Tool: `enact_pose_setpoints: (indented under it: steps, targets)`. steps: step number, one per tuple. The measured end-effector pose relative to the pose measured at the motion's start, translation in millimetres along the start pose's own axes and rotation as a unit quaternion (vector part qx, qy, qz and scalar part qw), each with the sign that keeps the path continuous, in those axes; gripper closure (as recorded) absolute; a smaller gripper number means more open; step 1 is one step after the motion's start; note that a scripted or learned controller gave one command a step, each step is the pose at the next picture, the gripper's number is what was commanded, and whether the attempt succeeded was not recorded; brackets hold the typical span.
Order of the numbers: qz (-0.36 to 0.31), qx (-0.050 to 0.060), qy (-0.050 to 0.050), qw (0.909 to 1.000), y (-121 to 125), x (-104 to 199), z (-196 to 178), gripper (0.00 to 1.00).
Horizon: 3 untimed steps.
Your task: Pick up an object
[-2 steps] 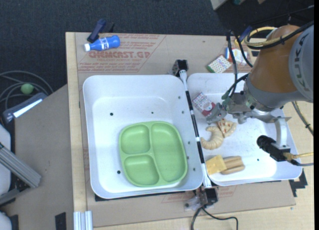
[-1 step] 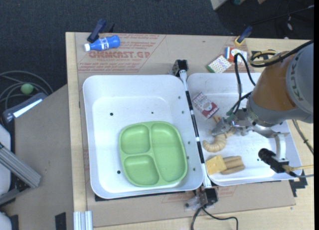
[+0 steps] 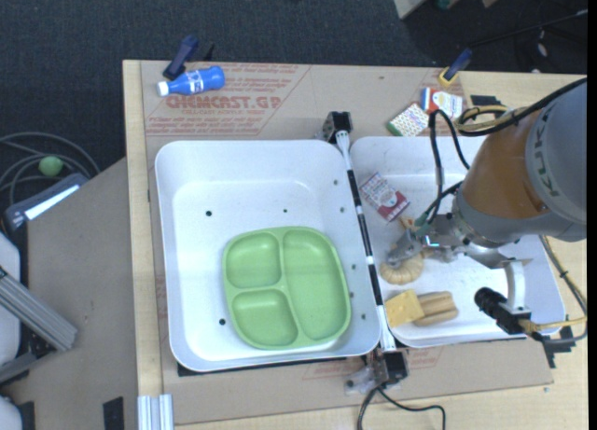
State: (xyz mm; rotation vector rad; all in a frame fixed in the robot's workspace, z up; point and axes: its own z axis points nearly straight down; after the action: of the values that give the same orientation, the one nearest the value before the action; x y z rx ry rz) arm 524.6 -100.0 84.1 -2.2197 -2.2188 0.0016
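The robot arm's tool hung low over the right bin, its tip at a round biscuit; whether it was open or gripping anything could not be told. Just below the tool lay a yellow block and a tan roll, above it a red-and-white packet with unreadable print. A green divided plate sat well to the tool's left. The crowded pieces risked a glancing, failed grab. Red lettering on the tabletop was only partly legible.
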Motion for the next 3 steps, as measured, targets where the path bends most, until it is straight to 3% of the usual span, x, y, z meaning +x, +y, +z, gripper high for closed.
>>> enact_pose_setpoints:
  steps: [3]
  targets:
    - [0.0,-0.001,0.0,1.0,-6.3,2.1,-0.2,0.0]
